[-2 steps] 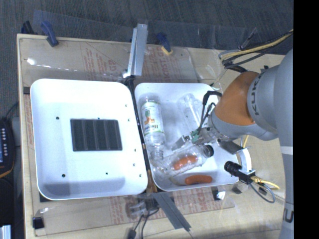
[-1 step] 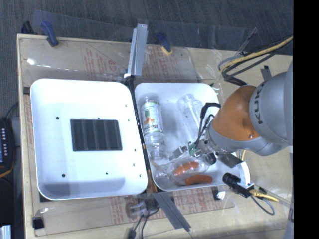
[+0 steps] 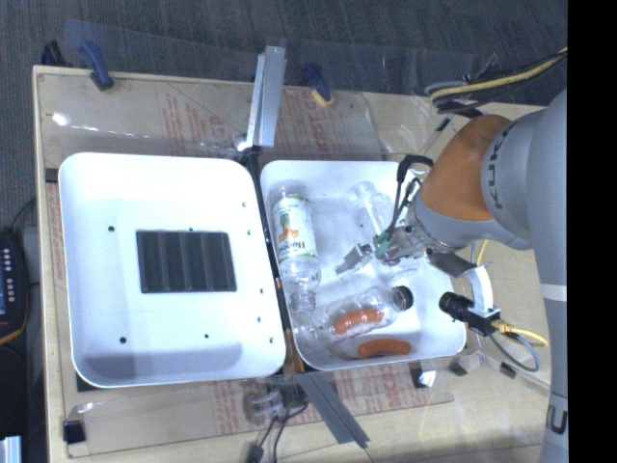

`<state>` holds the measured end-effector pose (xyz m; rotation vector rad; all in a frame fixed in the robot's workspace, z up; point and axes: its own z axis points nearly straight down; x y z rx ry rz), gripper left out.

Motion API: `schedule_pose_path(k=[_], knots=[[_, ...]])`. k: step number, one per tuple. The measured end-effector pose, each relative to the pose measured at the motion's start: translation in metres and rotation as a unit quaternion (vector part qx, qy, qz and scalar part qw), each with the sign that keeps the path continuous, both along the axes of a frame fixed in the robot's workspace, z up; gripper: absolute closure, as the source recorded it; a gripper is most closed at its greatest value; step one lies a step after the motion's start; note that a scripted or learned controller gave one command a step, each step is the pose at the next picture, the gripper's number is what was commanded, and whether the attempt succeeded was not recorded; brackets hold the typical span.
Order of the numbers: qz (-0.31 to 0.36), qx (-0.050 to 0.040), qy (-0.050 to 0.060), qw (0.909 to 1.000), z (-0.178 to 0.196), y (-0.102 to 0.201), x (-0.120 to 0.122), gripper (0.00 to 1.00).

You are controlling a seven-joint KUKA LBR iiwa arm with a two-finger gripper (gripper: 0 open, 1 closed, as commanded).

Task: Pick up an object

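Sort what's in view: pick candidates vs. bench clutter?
Job:
- tool over the right bin
- plastic bottle with white label
- clear bottle with black cap, orange contents
- orange sausage-shaped item

Lying about:
- left bin with dark grate
- blue clamps
- yellow cables

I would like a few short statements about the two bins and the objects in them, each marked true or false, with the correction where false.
1. The left bin holds a dark rectangular panel. True.
2. The plastic bottle with the label lies in the left bin. False: it lies in the right bin, along its left wall.
3. The tool is above the right bin. True.
4. An orange sausage-shaped item lies near the front edge of the right bin. True.
5. The bottle stands upright. False: it lies on its side.
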<state>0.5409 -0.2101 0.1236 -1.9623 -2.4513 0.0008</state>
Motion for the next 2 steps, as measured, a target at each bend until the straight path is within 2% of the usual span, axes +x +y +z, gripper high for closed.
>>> schedule_pose_path(k=[1, 2], knots=[[0.002, 0.0003, 0.001, 1.0, -0.03, 0.001, -0.039, 0.0], [0.01, 0.0002, 0.0, 0.9999, -0.001, 0.0, -0.012, 0.0]])
